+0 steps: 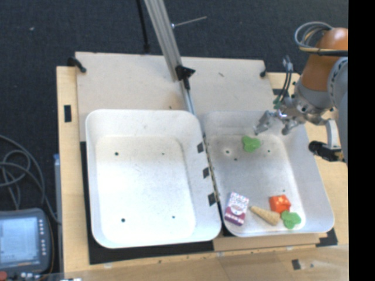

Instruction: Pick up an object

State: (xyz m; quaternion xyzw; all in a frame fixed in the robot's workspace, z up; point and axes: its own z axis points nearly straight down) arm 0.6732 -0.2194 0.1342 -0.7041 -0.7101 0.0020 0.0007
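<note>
Gripper [274, 122] hangs with fingers apart, nothing between them, green piece [251, 144] just below-left of it untouched: pick not yet made, descent and closing remain.

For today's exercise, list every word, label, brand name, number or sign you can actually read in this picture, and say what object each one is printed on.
No text can be read.
Small purple and white carton in the right bin: a printed pattern on its face, too small and blurred to read.
Handheld screen unit at the lower left: lit display and buttons, nothing legible.
Black tags on the bench edge: no readable marks.
</note>
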